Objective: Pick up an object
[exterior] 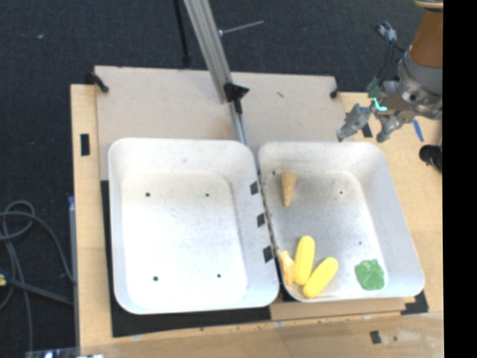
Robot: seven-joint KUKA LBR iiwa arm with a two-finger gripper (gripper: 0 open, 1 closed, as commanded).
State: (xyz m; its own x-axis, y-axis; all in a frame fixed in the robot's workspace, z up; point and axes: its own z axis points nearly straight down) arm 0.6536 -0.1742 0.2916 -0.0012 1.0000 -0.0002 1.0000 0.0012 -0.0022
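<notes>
While the gripper (367,127) hangs above the far rim of the right bin (395,200), nothing sits between its fingers; they look spread, w/ a gap showing, i.e. parted and holding nothing.

Near to far: closest to the camera, at the right bin's near edge, lie two yellow pieces (311,265), touching each other and pressed toward the near-left corner, plus a small orange bit (285,260) just beside them against the divider. A green lump (370,274) sits near the near-right corner, apart from the yellow pair. Farther back, a tan cone (288,188) lies alone near the left wall. Left bin (127,200) holds no items. Beyond both bins, a metal post (209,39) slants away.

Risks, as I judge them: yellow pieces are crowded vs the wall and each other, so fingers may hit the rim or nudge one away w/o closing on it. Green lump sits close to the sloped wall; the grip may slip. Cone is the most isolated target but lies flat, could roll.

Rel. to gripper: every item is nearer the camera than it; cone nearest, to its left, yellow pair and green lump well apart at the opposite end.
</notes>
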